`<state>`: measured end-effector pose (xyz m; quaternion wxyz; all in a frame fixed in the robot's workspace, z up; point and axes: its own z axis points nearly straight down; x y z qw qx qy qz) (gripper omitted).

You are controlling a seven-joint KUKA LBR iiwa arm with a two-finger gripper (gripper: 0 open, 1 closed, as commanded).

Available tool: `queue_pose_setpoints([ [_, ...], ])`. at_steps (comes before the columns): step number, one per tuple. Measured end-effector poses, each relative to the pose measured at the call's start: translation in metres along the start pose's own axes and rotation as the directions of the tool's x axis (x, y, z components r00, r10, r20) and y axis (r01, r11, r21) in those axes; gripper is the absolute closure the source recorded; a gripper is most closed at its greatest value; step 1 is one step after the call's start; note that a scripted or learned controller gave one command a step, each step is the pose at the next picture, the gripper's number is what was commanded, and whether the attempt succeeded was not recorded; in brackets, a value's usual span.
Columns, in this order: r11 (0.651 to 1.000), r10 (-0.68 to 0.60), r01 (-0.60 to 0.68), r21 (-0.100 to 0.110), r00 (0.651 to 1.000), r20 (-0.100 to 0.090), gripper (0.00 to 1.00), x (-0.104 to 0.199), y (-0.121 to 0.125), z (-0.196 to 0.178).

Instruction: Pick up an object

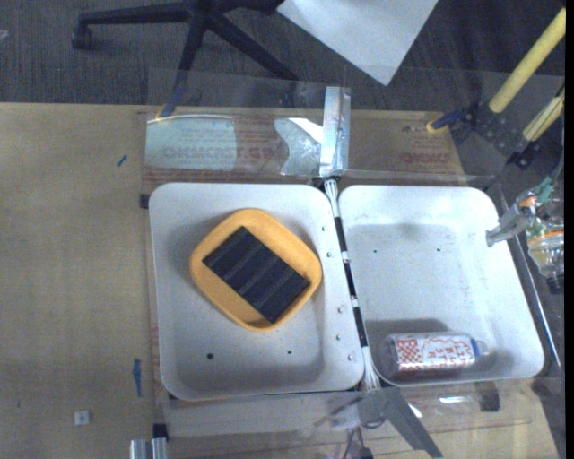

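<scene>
Though the gripper (513, 224) is cut off at the right edge, its opening impossible to judge, the red-patterned tube (437, 350) lies along the right bin's (421, 224) near wall and the yellow-rimmed black pad (256, 270) fills the left bin (179, 296) on the tan bench (63, 269).

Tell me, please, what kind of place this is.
Probably a robotics lab or test bench: two white bins on a wooden bench, an office chair base behind, and clamps at the edge.
</scene>
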<state>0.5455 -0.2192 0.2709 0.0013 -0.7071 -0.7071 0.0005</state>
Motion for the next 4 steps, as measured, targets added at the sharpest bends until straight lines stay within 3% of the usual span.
queue_pose_setpoints([
  [1, 0.998, -0.06, 0.06, -0.001, 0.998, 0.001, 0.0, 0.085, -0.028, 0.162],
  [2, 0.991, -0.131, 0.131, -0.008, 0.991, 0.001, 0.0, 0.039, -0.004, 0.183],
  [3, 0.992, -0.127, 0.127, -0.012, 0.992, 0.004, 1.0, 0.037, -0.004, 0.174],
  [4, 0.988, -0.156, 0.156, -0.003, 0.988, 0.002, 1.0, 0.088, 0.017, 0.085],
])
